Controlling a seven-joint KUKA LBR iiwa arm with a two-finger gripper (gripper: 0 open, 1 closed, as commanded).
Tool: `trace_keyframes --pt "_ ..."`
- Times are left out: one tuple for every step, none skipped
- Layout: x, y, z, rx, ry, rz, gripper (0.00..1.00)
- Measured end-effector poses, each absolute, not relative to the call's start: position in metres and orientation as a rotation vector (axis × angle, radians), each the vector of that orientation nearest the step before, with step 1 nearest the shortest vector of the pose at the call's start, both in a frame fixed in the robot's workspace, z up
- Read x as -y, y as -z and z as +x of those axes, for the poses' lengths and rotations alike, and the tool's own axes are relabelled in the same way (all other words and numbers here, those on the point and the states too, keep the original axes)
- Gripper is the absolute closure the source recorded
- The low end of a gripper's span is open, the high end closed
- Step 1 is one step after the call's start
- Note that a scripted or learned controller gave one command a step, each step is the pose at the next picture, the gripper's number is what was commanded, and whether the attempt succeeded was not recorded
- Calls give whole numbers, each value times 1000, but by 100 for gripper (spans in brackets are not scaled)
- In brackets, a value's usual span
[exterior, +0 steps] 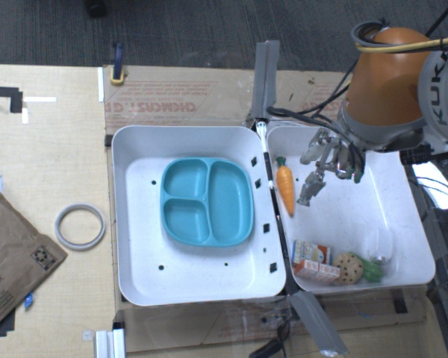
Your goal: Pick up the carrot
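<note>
Pincer (313,179) hangs open and holds nothing, just right of the carrot (285,188). Both bins sit on a cardboard-covered worktop (179,95); beyond is dark carpet (209,13).

I see the desk (52,162) carrying two white bins (131,222) side by side at right, a tape ring (80,225) left of them, and a cardboard box (11,263) at near left.

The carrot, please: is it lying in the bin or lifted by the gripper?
Lying in the right bin: the carrot rests beside its left wall, apart from the gripper.
</note>
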State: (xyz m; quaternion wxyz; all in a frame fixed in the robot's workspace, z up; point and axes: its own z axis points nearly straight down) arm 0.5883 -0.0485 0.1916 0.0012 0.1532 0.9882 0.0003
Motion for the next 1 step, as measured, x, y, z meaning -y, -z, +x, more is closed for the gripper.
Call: trace_keyframes --pt "48 -192 588 -3102 -1 481 0"
